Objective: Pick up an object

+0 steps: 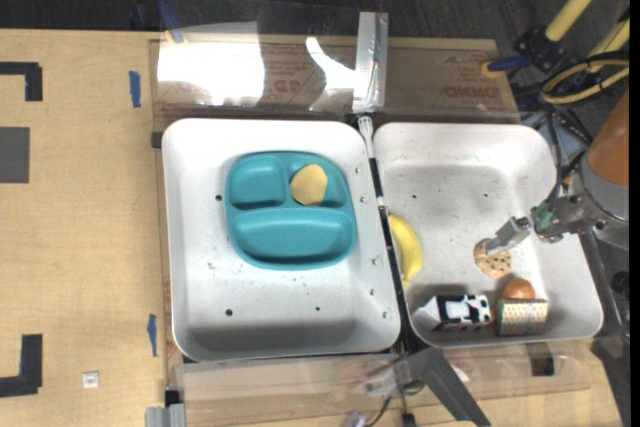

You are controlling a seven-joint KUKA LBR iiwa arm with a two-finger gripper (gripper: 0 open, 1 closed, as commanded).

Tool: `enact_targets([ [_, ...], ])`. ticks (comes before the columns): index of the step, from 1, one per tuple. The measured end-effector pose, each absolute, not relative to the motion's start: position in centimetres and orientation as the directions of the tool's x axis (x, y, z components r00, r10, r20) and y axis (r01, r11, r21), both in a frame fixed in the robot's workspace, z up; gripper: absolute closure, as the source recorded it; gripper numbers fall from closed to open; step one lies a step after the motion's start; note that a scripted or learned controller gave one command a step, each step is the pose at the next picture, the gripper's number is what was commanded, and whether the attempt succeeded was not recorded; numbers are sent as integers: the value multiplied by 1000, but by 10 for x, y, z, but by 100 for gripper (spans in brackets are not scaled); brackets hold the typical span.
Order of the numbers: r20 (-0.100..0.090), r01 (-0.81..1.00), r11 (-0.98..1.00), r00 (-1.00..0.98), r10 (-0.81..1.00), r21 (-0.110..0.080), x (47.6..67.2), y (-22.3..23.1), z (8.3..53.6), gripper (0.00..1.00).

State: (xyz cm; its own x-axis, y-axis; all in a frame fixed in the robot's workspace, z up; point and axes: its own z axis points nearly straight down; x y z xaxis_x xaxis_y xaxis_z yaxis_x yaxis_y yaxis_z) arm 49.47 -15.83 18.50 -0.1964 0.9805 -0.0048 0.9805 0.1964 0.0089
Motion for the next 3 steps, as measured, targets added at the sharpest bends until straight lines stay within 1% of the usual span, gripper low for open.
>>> enact_targets([
  [1,-5,977,214,-213,977,14,496,-113,91,0],
  [2,-14,977,211,-210,978,22,498,-116,102,100],
  [3,-13,977,211,-210,978,20,498,-116,102,0],
])
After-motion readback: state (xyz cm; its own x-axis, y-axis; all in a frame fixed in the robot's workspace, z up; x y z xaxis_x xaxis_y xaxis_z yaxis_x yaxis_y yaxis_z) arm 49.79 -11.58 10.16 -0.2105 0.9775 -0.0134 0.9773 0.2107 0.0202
